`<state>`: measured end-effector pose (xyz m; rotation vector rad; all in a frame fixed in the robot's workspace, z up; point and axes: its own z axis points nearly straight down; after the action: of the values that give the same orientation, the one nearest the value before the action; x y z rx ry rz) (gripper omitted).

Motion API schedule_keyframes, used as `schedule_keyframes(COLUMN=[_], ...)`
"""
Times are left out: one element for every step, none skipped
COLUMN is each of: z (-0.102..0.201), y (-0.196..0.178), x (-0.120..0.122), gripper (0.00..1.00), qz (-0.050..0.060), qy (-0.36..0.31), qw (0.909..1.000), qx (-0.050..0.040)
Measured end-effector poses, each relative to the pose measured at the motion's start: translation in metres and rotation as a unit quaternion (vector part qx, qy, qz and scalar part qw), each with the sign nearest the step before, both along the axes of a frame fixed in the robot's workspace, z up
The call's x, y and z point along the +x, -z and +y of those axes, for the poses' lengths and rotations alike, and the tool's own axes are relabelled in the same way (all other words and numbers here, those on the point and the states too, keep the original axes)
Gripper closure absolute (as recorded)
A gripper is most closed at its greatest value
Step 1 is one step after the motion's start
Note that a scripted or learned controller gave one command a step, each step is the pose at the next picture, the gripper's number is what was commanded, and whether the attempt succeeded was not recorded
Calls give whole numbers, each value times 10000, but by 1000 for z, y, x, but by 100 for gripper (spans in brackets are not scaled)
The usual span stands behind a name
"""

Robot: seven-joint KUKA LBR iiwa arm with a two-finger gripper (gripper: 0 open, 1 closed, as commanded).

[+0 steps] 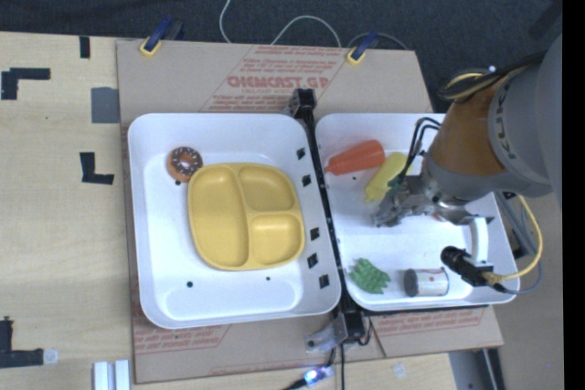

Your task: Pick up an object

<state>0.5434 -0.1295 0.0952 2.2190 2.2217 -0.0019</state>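
My gripper [391, 211] reaches down into the right bin [416, 301], near its middle, just below a yellow banana-like piece [385, 175]. An orange carrot-shaped toy [356, 157] lies at the bin's upper left. A green leafy toy [369, 276] and a small grey and white cylinder [426, 282] rest along the bin's near side. The fingertips sit close to the bin floor, beside the yellow piece's lower end.
The left bin [155, 288] holds a yellow divided plate [245, 215] and a chocolate doughnut [185, 163] at its upper left. A black divider [315, 196] runs between the bins. The arm's orange band [466, 146] and cables hang over the right bin's right side.
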Motion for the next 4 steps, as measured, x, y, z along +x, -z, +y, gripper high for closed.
schedule_keyframes(z=[11, 11, 13, 59], y=[-56, -118, -168, -162], x=[1, 3, -6, 2], gripper=[100, 100, 100, 100], qz=[-12, -9, -13, 7], qy=[-5, -2, -2, -20], qw=[10000, 10000, 10000, 10000], qx=[9, 7, 6, 13])
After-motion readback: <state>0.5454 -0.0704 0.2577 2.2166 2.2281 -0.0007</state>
